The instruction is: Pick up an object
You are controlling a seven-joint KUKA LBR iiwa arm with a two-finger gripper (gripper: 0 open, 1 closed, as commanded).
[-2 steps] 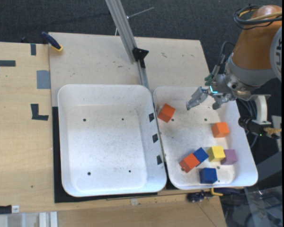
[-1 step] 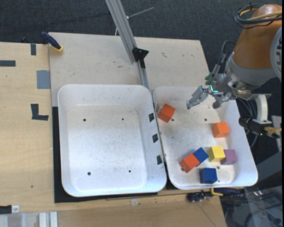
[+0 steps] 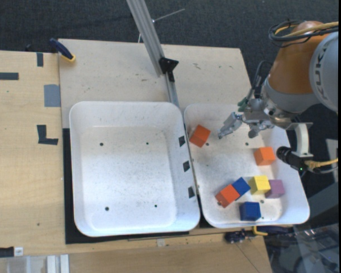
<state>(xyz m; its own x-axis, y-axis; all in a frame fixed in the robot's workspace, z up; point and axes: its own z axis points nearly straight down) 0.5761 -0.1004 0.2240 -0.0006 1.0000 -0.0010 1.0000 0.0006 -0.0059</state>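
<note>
The two-finger grey metal gripper (image 3: 240, 128) hangs over the upper part of the right-hand shallow white bin (image 3: 300, 209), its fingers spread apart with one (image 3: 228, 126) reaching toward the bin's middle and the other (image 3: 254, 131) nearer the arm. Nothing sits between them; they grip only air.

The nearest candidates lie on either side. A small orange cube (image 3: 200, 135) rests just beyond the left finger, close to the wall shared with the left-hand white bin (image 3: 79, 118), tilted a little on the floor. A second orange cube (image 3: 265, 156) lies near the other finger, toward the front. Judging by the gap, either cube needs a short sideways shift before descent.

Farther toward the front edge sit a clustered red-orange block (image 3: 227, 195), blue block (image 3: 241, 185), yellow block (image 3: 261, 184), purple block (image 3: 275, 188) and another blue cube (image 3: 250, 211), packed too tightly for an easy grasp.
</note>
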